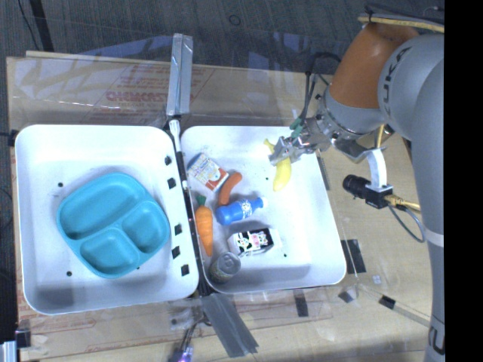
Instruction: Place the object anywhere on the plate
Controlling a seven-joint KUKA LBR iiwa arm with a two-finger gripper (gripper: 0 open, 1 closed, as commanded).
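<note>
A blue three-compartment plate lies in the left bin. In the right bin, a yellow banana is at the far right part, pointing down toward the bin floor. My gripper is at the banana's upper half, shut on it; a yellow tip pokes out to the gripper's left and the body hangs below it. I cannot tell whether the banana's lower end touches the floor. The plate is far to the left of the gripper, across the divider.
The right bin also holds a small white-and-red carton, a red sausage, a carrot, a blue bottle, a cow-patterned box and a grey can. A taped metal strip rises between the bins.
</note>
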